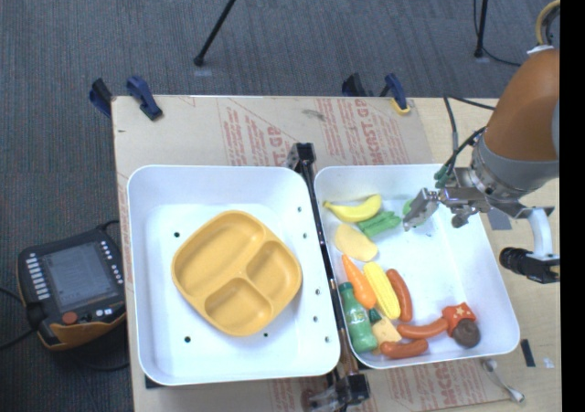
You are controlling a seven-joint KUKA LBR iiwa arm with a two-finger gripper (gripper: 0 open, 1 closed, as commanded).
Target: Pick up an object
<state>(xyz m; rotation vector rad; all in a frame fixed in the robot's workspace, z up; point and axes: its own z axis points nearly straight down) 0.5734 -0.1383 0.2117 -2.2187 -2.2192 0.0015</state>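
Camera view: grey two-finger gripper [422, 210] is seen at centre right, over the right shallow white plastic bin [475, 259]; whether the jaws are open cannot be told. Just left of it lie a yellow plastic toy banana [355, 208] and a green toy pod [381, 223]. A grasp could slip: pieces are crowded, rounded.

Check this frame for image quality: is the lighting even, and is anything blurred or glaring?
Camera view: lighting is soft and even, with faint shadows inside both bins; the yellow tray and the banana are sharp; the gripper looks slightly soft; the white bin floor is bright but not blown out.
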